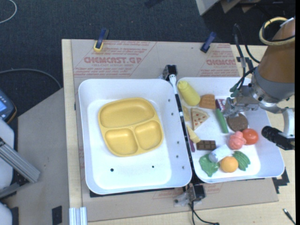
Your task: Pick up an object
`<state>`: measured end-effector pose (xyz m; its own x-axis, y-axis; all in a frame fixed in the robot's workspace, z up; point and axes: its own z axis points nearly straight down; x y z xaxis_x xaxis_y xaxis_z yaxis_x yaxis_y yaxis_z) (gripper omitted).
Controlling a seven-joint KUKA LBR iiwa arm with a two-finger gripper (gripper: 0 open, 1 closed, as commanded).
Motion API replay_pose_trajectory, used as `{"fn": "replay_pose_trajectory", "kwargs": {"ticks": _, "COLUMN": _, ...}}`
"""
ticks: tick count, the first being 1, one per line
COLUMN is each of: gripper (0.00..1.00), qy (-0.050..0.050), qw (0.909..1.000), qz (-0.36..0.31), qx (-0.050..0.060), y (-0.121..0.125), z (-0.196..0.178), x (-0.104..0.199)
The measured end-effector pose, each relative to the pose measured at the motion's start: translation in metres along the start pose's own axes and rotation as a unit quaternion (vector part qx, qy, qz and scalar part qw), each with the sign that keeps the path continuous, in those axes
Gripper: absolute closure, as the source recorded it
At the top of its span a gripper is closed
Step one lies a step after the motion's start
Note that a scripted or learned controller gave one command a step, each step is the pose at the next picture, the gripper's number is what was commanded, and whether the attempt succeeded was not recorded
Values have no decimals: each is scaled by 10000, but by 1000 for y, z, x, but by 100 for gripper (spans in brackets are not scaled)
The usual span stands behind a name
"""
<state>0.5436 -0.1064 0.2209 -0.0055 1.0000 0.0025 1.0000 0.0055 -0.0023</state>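
- The gripper [231,106] is low in the right bin [269,165], reaching in from the right; its fingers are too small and cluttered to read, so I cannot tell whether they are spread or closed, and nothing is plainly between them.
- Just below the gripper lies a brown round patty [237,123], with a green stick [221,121] just to its left, seemingly almost under the fingertips.
- To the gripper's left sit a brown square piece [207,101] and a pizza slice [198,118]; farther left and slightly up is a yellow bottle [189,93].
- Below the patty are a pink piece [236,140] and a red tomato [250,136], touching each other.
- Lower still lie an orange [228,164], green leaves [207,165] and a chocolate bar [206,145].
- Well to the gripper's left, the left bin [93,172] holds a yellow divided tray [130,125].
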Motion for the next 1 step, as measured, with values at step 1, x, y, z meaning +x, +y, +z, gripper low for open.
{"fn": "replay_pose_trajectory", "kwargs": {"ticks": 1, "gripper": 100, "qy": 5, "qw": 10000, "qz": -3, "qx": -1, "y": -10, "z": -11, "x": 53}}
